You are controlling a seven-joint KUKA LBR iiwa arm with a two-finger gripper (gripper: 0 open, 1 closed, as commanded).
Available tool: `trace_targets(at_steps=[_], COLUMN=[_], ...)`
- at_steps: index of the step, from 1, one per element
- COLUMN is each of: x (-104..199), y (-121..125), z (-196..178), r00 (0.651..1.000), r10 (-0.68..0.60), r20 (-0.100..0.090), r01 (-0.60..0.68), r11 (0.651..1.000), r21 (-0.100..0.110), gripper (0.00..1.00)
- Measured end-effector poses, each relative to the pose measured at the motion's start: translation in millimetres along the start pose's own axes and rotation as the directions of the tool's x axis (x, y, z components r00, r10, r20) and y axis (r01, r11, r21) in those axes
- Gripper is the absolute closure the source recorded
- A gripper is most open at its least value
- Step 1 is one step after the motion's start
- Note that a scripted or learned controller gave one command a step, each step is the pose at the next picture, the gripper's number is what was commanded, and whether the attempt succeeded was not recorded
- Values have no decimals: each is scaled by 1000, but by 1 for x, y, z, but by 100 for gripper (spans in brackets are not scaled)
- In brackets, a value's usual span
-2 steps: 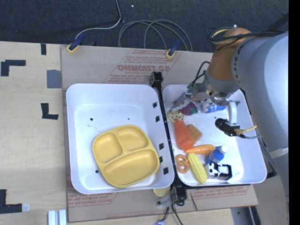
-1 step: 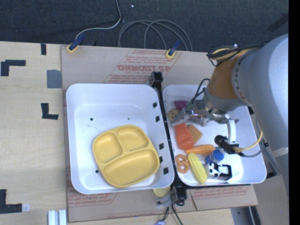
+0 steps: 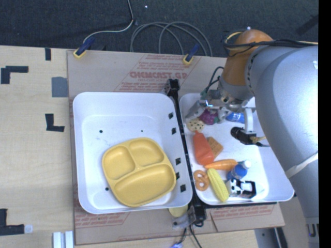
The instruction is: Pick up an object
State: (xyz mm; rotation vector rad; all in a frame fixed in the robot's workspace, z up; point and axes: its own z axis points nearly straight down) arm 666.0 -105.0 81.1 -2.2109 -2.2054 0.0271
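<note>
Gripper [image 3: 206, 109] low at the far end of the right bin [image 3: 269, 190] — approach step.
Finger state: cannot tell; next, a clean close on the purple toy [image 3: 210, 117] just beside it.

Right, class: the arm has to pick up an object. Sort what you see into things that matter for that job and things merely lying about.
For the job:
gripper
purple toy
orange bottle
carrot
corn cob
pretzel
right bin

Lying about:
yellow divided plate
left bin
cables
</note>
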Motion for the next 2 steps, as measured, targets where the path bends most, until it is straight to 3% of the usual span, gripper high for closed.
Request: trace_targets(at_steps=[1, 2], x=[-6, 5], y=[0, -1], z=[-1, -1], r00=[1000, 1000], r10=[-2, -2], r20=[-7, 7], r01=[2, 2], r11=[1000, 1000], r21=[-5, -17], gripper=[0, 0])
